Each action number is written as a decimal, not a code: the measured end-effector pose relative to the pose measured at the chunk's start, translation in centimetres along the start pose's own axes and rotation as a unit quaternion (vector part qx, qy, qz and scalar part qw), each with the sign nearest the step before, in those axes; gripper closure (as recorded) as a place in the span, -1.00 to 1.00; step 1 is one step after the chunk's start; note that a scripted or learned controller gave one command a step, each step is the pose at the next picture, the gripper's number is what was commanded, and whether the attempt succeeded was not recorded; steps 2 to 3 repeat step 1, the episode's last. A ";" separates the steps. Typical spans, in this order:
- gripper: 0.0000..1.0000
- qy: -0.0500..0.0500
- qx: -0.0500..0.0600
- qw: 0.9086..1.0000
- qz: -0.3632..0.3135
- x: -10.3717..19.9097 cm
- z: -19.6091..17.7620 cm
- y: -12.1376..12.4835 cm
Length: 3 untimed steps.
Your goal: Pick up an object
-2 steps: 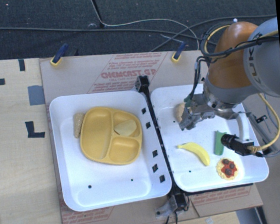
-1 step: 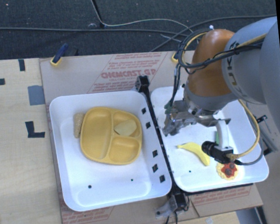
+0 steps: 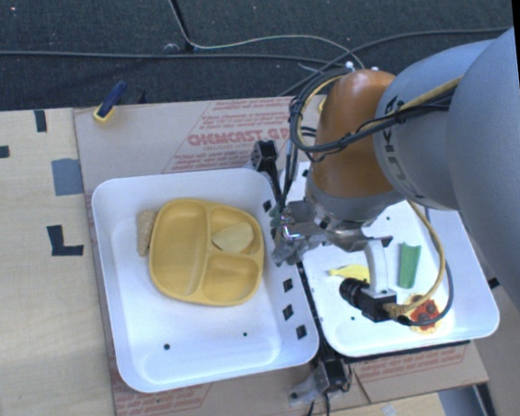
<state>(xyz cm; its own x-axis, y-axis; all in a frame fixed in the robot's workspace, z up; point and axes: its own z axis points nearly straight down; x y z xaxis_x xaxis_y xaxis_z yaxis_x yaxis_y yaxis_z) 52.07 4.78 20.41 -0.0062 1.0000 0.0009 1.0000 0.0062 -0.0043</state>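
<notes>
Orange-red item (image 3: 424,314): near corner of the right bin (image 3: 470,317), small, too tangled to judge.
Green block (image 3: 408,265): right bin, lying flat beside the arm; likely stiff and light, best pinched across its narrow sides.
Yellow plate (image 3: 205,252): left bin (image 3: 165,356); probably rigid, light, slick plastic, so only the rim offers a hold.
Tool (image 3: 287,232): over the wall between the bins, just beside the plate's rim; spread or pressed together, cannot tell.
Tan pad (image 3: 145,231): against the plate's left edge; looks soft.

Brown cardboard sheet (image 3: 187,132): I read "CHEMCAST" in red capitals; the letters following it are unclear, and the smaller red lines nearby are illegible.
</notes>
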 end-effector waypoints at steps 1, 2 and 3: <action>1.00 0.000 0.000 1.000 0.000 5.0 0.5 -0.3; 1.00 0.000 0.000 1.000 0.000 5.0 0.5 -0.3; 1.00 0.000 0.000 1.000 0.000 5.0 0.5 -0.3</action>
